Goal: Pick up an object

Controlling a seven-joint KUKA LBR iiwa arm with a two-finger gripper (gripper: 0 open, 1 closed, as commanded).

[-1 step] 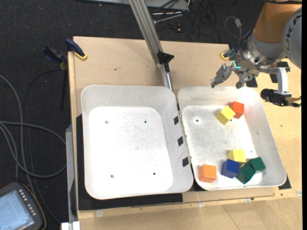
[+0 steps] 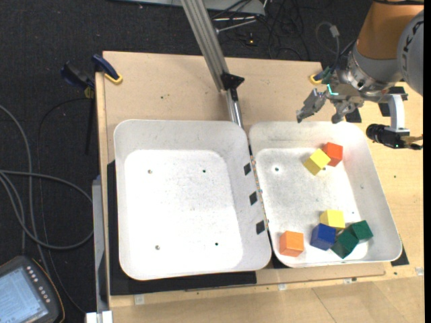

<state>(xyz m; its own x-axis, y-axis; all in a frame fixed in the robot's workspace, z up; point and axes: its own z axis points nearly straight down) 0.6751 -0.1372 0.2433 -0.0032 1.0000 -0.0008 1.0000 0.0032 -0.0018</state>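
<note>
My gripper hangs above the far rim of the right bin, its two fingers spread open with nothing between them. Below it in the bin's upper part lie a yellow block and an orange-red block, touching each other. Near the bin's front edge sit an orange block, a blue block, a second yellow block and two green blocks, bunched close together.
The left bin lies beside the right one. A metal pole slants down to the gap between the bins at the back. Clamps sit at the bench's far left corner. Cables lie on the floor at left.
</note>
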